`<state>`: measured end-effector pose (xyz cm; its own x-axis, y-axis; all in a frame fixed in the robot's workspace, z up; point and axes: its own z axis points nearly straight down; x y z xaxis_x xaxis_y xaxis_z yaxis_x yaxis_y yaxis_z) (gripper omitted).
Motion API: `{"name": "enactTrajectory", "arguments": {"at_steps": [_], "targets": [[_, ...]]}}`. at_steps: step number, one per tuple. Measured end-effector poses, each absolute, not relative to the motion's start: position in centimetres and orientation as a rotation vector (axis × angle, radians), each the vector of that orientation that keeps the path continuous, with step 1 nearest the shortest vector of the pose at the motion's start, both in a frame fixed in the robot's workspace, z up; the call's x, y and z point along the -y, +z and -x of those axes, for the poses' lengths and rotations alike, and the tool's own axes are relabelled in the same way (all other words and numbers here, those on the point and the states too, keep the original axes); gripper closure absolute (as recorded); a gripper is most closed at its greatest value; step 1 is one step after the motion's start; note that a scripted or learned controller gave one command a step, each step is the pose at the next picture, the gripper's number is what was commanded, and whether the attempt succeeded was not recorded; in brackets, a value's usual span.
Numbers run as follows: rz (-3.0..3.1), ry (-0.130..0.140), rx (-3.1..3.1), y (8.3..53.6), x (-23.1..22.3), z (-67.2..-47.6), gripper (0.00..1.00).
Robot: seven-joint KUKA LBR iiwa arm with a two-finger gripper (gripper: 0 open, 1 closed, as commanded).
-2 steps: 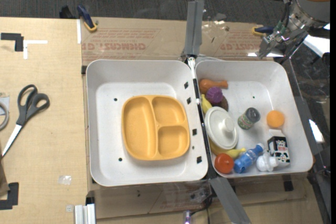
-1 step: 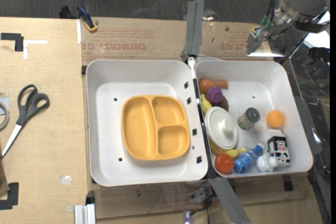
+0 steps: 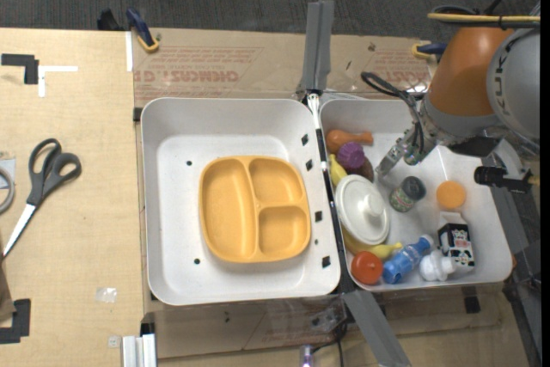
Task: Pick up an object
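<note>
Object: none lifted, all in right bin [image 3: 490, 266] | gripper [image 3: 397, 157] above grape bunch [image 3: 351, 155], finger state unreadable | pick remains: 1

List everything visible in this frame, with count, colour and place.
Shallow white plastic bins: two, side by side on the bench.
Yellow three-compartment plate: one, left bin.
White round lid: one, right bin.
Purple grape bunch toy: one, right bin.
Orange ball: one, right bin.
Red ball: one, right bin.
Blue plastic bottle: one, right bin.
Black-handled scissors: one, bench left.
Grey arm's gripper: one, over right bin.
</note>
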<state>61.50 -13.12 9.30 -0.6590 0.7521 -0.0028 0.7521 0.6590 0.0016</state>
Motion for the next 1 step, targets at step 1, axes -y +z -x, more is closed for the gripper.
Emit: {"name": "enactTrajectory", "arguments": {"at_steps": [1], "targets": [[-1.515, -0.001, -2.749, 25.72, 10.79, -64.12, 1.0]]}}
